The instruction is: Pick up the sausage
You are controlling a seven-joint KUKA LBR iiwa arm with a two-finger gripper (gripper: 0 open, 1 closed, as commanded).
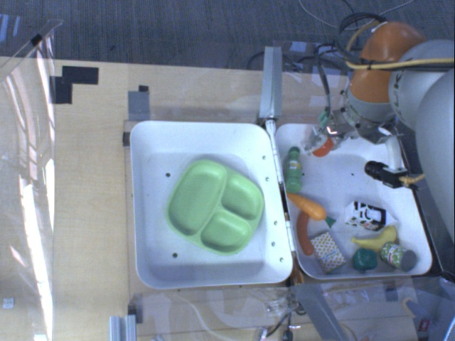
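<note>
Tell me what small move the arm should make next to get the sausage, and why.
Probably swing the end effector from the right bin's far edge toward the near left corner. The sausage lies there along the left wall, just below the carrot and beside the patterned block. The end effector sits well away from it, by a small orange-red piece, so it must first get above the sausage.

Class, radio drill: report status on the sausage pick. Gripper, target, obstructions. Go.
Gripper over right bin's far end, an orange-red item at its tip. Sausage lying by the bin's left wall. Carrot touching its far end, patterned block alongside.
</note>
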